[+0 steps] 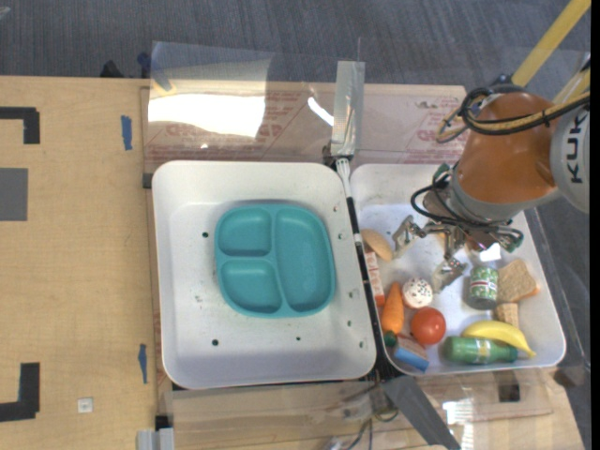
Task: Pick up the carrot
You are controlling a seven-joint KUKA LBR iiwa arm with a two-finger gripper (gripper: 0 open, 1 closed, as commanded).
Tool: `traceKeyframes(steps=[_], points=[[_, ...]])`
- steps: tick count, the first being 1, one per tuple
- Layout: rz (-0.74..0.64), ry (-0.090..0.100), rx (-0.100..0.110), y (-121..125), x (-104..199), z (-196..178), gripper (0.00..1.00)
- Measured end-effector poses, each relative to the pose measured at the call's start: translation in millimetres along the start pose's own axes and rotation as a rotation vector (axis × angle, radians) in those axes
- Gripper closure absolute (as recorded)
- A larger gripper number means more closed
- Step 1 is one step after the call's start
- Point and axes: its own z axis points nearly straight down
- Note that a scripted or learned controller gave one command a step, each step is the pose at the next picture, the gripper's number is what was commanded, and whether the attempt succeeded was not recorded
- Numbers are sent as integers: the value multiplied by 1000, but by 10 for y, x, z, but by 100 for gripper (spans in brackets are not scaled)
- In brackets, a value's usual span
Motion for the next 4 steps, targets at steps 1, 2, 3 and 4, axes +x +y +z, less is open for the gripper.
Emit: traceKeyframes(steps=[1,2,3,4], points=[[-138,0,2,-433,-151,13,0],[-132,1,1,-522,-20,13,0],[92,0,3,-772,142,18,0],[377,2,3,-406,243,4,0]])
